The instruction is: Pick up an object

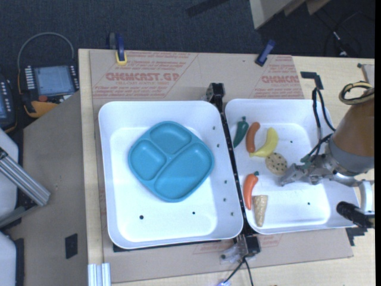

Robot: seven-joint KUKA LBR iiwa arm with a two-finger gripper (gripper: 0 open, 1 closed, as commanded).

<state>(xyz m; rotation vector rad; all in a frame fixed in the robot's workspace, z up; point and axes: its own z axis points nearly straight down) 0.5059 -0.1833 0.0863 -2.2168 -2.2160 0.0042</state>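
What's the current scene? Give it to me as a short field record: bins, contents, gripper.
left bin: blue divided plate
right bin: green pepper, sausage, banana, cookie, carrot, cone
gripper: low in the right bin, just right of the cookie
held: nothing seen between the fingers

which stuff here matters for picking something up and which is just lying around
For the job:
- tool
- right white bin
- round speckled cookie
- yellow banana
- orange carrot
- orange-red sausage
- green pepper
- beige cone

Lying about:
- blue divided plate
- left white bin
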